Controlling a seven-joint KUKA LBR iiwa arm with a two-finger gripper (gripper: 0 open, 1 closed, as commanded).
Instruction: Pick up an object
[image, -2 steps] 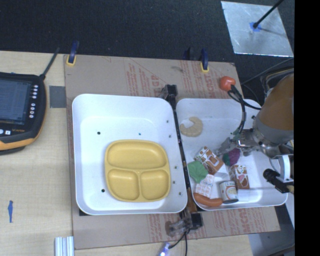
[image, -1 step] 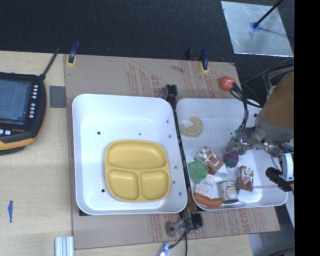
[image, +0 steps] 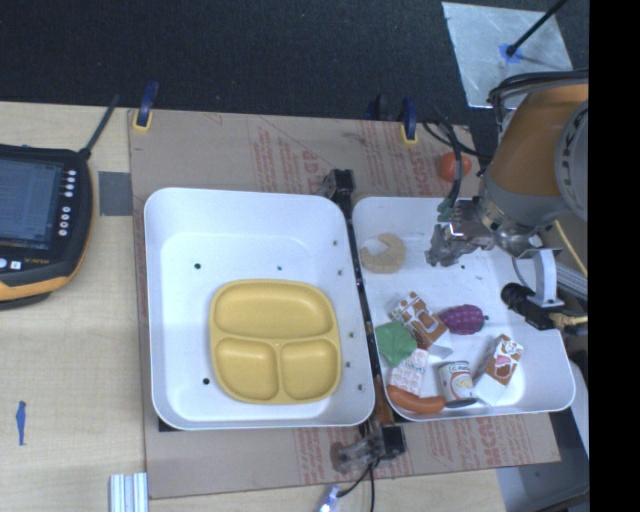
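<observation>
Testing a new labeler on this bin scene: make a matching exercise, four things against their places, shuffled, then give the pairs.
Things:
1. yellow three-compartment plastic plate
2. purple plastic grape bunch
3. beige half-ring bagel piece
4. orange-red toy hot dog

Places:
A. near edge of the right bin
B. far left part of the right bin
C. left bin
D. middle of the right bin

Pairs: 1-C, 2-D, 3-B, 4-A
</observation>
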